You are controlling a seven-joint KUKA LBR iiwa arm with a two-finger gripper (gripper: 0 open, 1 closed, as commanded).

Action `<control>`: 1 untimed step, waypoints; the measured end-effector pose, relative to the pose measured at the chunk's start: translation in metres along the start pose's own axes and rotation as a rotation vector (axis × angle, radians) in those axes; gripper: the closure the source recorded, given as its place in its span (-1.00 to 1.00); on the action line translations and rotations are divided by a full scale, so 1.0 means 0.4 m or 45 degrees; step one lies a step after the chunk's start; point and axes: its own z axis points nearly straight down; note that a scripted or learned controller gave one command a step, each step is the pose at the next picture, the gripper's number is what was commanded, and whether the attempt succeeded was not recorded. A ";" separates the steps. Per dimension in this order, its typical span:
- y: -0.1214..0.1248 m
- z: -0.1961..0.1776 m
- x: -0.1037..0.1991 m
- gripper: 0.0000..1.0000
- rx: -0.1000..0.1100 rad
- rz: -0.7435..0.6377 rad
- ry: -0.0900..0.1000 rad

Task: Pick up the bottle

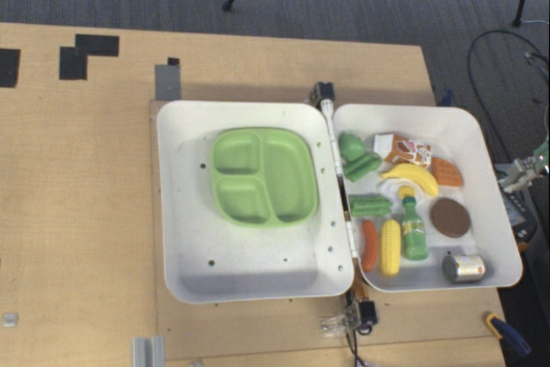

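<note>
Pincer (526, 174) at right edge, off bin (490, 152), bottle (413, 229) amid toys.

bench (77, 185): carries two bins side by side, edges touching along the middle
left bin (185, 271): holds one divided plate (262, 176), lying flat, a little above centre
right bin (481, 142): holds all the small items, crowded
bottle (413, 228): lying near the bin's middle, cap toward the far side
corn (390, 245): just left of the bottle, alongside it
carrot (369, 243): left of the corn, by the dividing wall
banana (411, 177): just behind the bottle's cap
round disc (449, 217): right of the bottle
can (464, 268): on its side, near-right corner
packet (409, 151): behind the banana, possibly resting on another item
</note>
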 end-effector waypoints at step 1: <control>0.044 0.066 0.199 1.00 -0.001 -0.240 0.002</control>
